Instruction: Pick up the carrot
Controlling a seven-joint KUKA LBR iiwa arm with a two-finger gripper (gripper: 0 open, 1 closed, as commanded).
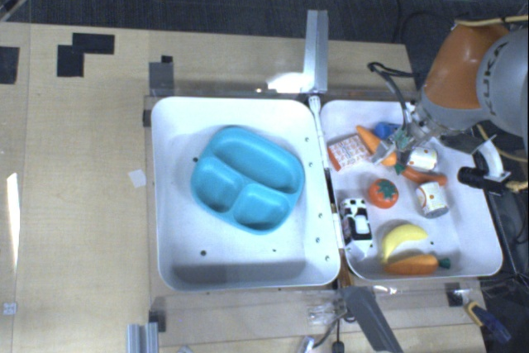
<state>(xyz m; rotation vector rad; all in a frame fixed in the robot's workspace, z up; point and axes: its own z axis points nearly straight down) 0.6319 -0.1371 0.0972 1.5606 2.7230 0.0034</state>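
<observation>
Carrot [416, 264] lying flat at 6 o'clock in the right bin [489, 244], touching the banana [402, 240] just above it. Toward 10 o'clock: tomato [383, 193]; toward 9 o'clock: black-and-white toy [356, 220]. Gripper [405, 146] low at 12 o'clock among small items; whether its fingers are open or closed cannot be told. Left bin [173, 178] holds a blue divided plate [246, 178].
</observation>
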